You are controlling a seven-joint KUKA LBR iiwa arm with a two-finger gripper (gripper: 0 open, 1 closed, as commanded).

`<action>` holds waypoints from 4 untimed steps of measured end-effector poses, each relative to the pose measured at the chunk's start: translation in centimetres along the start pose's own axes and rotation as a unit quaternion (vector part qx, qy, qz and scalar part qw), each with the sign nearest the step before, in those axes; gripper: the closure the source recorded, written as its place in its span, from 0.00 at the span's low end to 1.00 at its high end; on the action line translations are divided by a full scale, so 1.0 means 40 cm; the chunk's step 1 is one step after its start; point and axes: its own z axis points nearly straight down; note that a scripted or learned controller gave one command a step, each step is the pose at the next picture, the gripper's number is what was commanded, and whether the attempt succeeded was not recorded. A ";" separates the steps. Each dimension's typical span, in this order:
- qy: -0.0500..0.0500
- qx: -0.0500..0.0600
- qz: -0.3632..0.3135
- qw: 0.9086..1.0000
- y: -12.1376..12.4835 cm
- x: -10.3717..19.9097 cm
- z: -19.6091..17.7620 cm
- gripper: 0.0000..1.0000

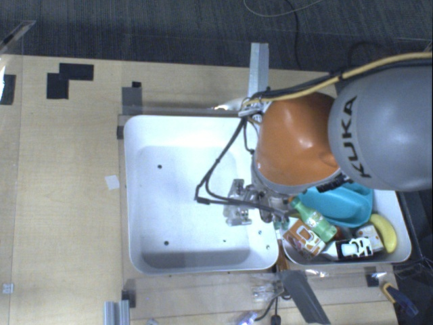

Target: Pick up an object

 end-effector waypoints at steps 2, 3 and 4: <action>-0.002 0.000 0.157 0.988 -0.119 -0.204 -0.280 1.00; 0.001 0.000 0.056 0.998 0.085 -0.160 0.129 1.00; -0.002 0.000 0.147 0.989 -0.066 -0.345 -0.121 1.00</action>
